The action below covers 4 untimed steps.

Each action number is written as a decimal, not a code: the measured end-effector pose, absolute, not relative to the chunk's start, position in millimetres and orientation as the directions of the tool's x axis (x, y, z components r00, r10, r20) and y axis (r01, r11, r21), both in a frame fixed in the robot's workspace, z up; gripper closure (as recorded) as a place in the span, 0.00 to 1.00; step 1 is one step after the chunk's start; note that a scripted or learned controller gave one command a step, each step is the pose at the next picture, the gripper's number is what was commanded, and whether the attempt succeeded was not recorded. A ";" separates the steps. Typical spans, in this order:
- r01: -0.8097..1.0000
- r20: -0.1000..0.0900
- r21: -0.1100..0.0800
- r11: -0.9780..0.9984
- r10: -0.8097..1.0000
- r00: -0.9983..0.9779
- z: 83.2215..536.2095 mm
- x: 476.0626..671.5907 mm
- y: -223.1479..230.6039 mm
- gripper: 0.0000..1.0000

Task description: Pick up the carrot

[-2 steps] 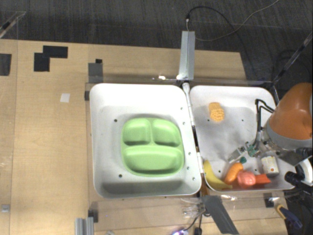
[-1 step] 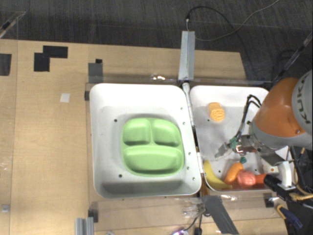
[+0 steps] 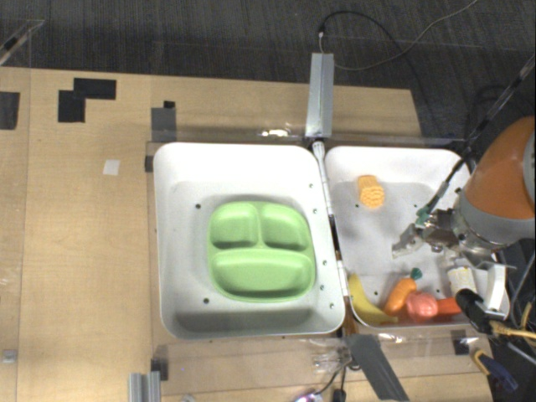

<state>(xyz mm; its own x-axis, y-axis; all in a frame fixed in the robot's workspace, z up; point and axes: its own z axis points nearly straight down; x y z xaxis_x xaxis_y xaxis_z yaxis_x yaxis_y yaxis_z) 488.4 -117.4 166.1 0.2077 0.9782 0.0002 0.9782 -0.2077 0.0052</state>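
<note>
Jaws: cannot tell whether spread or pressed together (blurred). Metal two-finger gripper [image 3: 416, 234] hovers in right white bin [image 3: 394, 172], above orange tapered carrot [image 3: 400, 294] near front wall, beside yellow banana [image 3: 365, 304].

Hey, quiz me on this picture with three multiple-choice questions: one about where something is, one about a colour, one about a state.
1. Where is the carrot?
A. on the plate
B. near the front of the right bin
C. on the bench outside the bins

2. What colour is the plate?
A. green
B. blue
C. red

3. How does the carrot stand to the gripper?
A. lifted between the fingers
B. lying in the bin, gripper above it
C. set on the plate

Key: 1 B, it lies in the right bin beside a banana. 2 A, the divided plate in the left bin is green. 3 B, it rests on the bin floor.
</note>
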 end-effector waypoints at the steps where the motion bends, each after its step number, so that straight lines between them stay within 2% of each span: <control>1: 0.973 0.002 0.014 -0.231 0.973 0.231 89.8 491.1 -117.1 0.00; 2: 0.997 -0.004 0.019 -0.072 0.997 0.073 90.1 492.1 -112.7 0.00; 3: 0.997 -0.001 0.017 0.071 0.997 -0.071 90.0 492.5 -126.3 0.00; 4: 0.966 -0.003 0.007 0.257 0.966 -0.257 178.9 488.8 -116.1 0.00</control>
<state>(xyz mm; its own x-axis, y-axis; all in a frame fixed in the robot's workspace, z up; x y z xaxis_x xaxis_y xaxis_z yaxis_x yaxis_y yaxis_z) 488.8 -116.1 178.9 -0.2571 0.9664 -0.0028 0.9664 0.2571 0.0067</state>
